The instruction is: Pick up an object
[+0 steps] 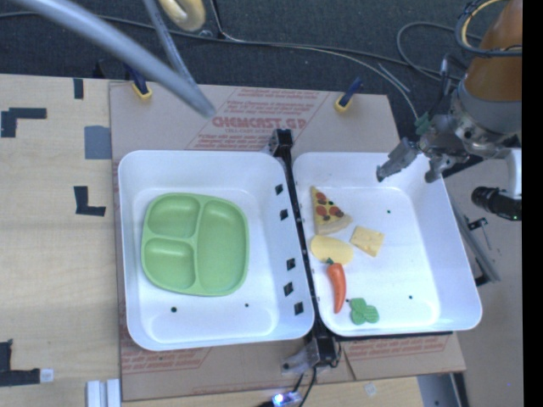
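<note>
Jaws spread and holding nothing, the gripper (410, 164) hovers over the right bin (424, 253)'s upper right rim, so bring it left of there onto the cheese wedge (367, 241), well apart from the pizza slice (327, 211)

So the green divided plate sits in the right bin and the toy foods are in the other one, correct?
Not quite: the camera view shows the green divided plate in the left bin. The toy foods lie in the other one, the right bin.
</note>
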`<state>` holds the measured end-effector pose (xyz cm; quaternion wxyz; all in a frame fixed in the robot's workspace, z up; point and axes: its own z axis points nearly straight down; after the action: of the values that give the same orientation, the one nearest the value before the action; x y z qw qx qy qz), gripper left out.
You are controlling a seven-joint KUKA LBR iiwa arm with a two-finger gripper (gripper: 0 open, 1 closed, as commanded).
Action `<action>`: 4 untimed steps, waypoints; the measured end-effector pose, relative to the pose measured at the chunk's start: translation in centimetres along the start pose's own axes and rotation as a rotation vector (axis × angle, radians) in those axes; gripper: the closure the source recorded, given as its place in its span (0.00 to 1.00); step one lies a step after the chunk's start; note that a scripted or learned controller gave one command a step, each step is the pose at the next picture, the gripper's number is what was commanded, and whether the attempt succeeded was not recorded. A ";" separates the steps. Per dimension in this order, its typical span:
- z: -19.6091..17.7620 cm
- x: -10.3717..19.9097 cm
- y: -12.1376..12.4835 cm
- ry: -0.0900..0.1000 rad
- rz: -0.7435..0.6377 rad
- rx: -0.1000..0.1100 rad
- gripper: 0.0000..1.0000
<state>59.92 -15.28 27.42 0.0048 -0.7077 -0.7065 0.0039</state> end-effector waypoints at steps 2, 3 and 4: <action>5.2 0.2 1.1 -0.002 -0.003 -0.007 0.00; 10.8 -0.5 1.7 -0.002 -0.003 -0.006 0.00; 16.7 -1.2 1.2 -0.002 -0.003 -0.007 0.00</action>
<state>60.92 -16.49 10.71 0.0015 -0.7067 -0.7075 0.0020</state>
